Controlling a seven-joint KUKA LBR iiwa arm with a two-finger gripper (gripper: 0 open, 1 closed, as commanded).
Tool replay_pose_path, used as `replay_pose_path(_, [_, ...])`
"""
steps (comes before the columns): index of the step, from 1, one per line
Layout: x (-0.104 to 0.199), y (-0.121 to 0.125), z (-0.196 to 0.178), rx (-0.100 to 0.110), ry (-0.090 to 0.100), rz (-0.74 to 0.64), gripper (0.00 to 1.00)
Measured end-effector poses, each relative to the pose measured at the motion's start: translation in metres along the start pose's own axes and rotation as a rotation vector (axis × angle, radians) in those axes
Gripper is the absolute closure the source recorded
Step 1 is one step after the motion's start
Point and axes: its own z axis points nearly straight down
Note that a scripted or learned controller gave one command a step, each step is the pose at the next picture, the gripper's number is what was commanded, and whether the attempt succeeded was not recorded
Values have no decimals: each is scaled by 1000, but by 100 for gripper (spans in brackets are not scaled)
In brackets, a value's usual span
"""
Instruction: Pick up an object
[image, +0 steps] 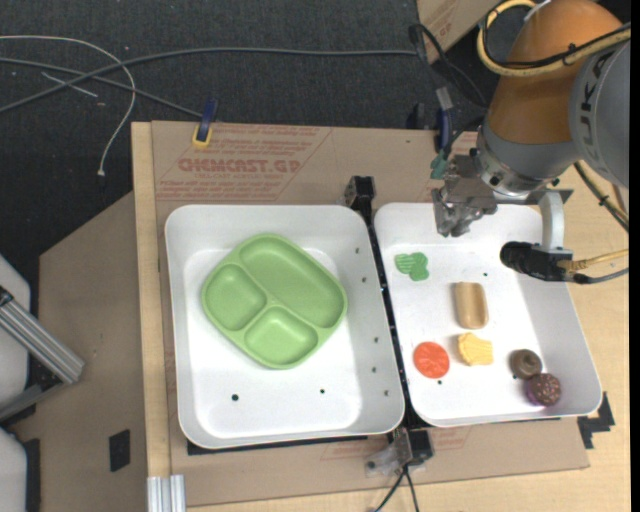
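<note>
Green object (411, 265) in right bin (570, 300); jaws state unclear; cardboard (150, 300) reads "CHEMCAST GP"

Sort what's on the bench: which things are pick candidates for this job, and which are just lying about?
Part of the job:
tool
green piece
tan roll
orange disc
yellow block
brown ball
purple ball
right bin

Just lying about:
green divided plate
left bin
blue clamp
cables
</note>
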Motion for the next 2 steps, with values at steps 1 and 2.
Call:
replay_pose_path(1, [60,-1,20,5,1,0,100])
replay_pose_path(2, [106,11,29,0,-1,1,100])
